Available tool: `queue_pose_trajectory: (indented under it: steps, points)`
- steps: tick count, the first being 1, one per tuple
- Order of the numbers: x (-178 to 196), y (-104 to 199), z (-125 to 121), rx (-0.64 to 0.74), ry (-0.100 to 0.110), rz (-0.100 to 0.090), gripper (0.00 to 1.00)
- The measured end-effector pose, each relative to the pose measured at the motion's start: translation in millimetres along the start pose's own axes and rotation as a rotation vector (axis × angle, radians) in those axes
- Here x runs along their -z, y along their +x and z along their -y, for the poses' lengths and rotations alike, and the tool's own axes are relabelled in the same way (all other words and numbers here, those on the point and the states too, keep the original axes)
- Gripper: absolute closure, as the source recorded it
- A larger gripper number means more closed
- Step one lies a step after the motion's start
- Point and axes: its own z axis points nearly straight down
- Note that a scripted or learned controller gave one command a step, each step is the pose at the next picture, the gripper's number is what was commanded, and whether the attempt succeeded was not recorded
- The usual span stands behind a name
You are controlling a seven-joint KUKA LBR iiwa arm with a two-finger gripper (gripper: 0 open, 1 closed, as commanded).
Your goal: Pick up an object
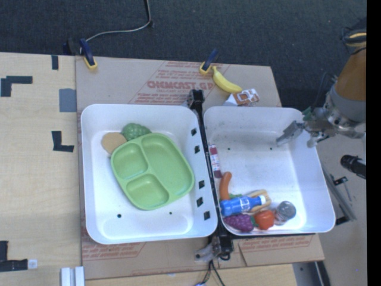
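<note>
The right bin (297, 177) has a cluster of small things in its near corner: an orange carrot (224, 185), a blue bottle (241, 205), purple grapes (239, 222), a red tomato (265, 220), a silver round piece (286, 210) and a pale yellow item (259, 193). My gripper (301, 136) hangs over the bin's far right rim, well away from that cluster. It is open, with one finger (288, 133) reaching over the bin floor and nothing between the two.
The left bin (95, 177) holds a green divided plate (153, 170), a green leafy toy (136, 130) and a tan disc (112, 141). A banana (226, 82) and a small packet (245, 97) lie on the cardboard behind the bins. A black divider (201, 154) separates the bins.
</note>
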Motion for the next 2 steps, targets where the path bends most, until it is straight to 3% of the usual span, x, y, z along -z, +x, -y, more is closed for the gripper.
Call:
queue_pose_trajectory:
  steps: [1,2]
  points:
    - [-55,77,-68,0.002,0.001,-0.001,0.00]
    - [-35,-8,-84,-0.001,-0.001,0.002,0.00]
